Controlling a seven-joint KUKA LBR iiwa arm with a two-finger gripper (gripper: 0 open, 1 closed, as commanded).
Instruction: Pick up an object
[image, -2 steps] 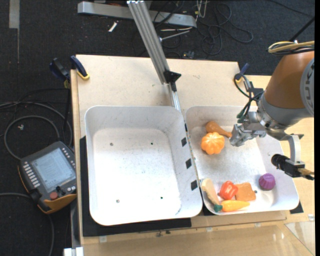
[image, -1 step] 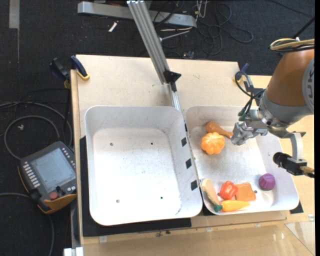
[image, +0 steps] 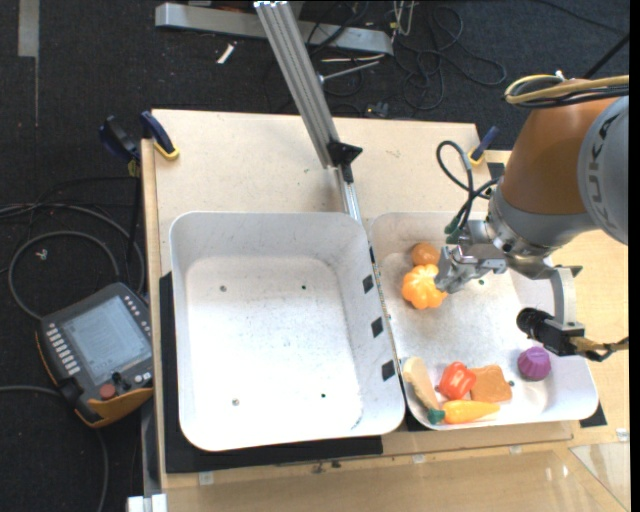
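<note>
Bench (image: 260, 160) carries two shallow white bins side by side: left bin (image: 265, 330) and right bin (image: 500, 320), touching along their inner rims. Arm (image: 560, 170) comes in from the right, grey body with orange band, wrist tilted down over the upper part of the right bin. Slanted aluminium rail (image: 305, 85) crosses the bench top from the upper middle down to the seam between the bins. Teach pendant (image: 97, 350) sits on the dark floor left of the bench. Gripper (image: 447, 272) is low in the right bin, right beside the yellow-orange pepper-shaped toy (image: 422, 288), tips at its upper right edge; can't tell if they're spread or pressed together, and can't tell if anything is pinched. Smaller orange ball (image: 425, 254) sits just above the pepper, near the gripper. Along the bin's lower edge there's a cluster: red pepper toy (image: 456, 380), orange block (image: 491, 384) touching it on the right, carrot (image: 468, 410) below both, pale banana-like piece (image: 421, 383) at left. Purple round item (image: 534, 364) sits apart to the right, close to the bin's right rim.
</note>
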